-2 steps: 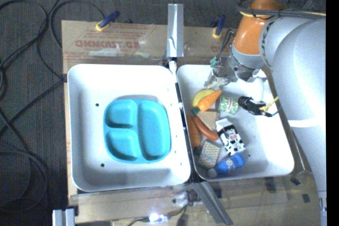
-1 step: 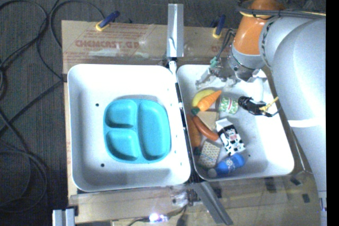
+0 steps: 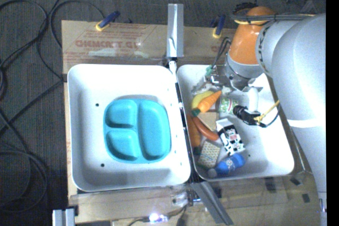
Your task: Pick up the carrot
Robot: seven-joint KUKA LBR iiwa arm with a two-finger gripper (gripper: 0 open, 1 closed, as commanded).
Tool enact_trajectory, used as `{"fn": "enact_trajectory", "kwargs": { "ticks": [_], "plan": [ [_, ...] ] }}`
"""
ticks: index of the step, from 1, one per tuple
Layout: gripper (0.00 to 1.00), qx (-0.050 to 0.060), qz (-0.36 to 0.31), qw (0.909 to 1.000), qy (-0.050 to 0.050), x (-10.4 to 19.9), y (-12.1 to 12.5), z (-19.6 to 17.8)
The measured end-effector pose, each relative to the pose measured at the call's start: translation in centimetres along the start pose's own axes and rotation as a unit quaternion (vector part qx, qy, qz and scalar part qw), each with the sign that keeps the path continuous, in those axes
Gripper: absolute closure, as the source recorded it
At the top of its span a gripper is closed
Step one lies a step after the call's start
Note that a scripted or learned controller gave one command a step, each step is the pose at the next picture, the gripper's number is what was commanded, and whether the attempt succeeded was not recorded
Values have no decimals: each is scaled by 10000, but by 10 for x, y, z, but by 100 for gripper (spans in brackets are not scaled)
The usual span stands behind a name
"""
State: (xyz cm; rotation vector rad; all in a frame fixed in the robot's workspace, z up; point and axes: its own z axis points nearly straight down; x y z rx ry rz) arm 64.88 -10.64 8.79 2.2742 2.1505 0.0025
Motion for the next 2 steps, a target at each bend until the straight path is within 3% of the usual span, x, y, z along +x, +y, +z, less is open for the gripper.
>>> {"fn": "enact_trajectory", "kwargs": {
  "ticks": [1, 2],
  "plan": [
    [0, 4, 61, 10000, 26, -1, 1, 0],
    [100, 6, 57, 10000, 40, 0, 2, -6]
  ]
}}
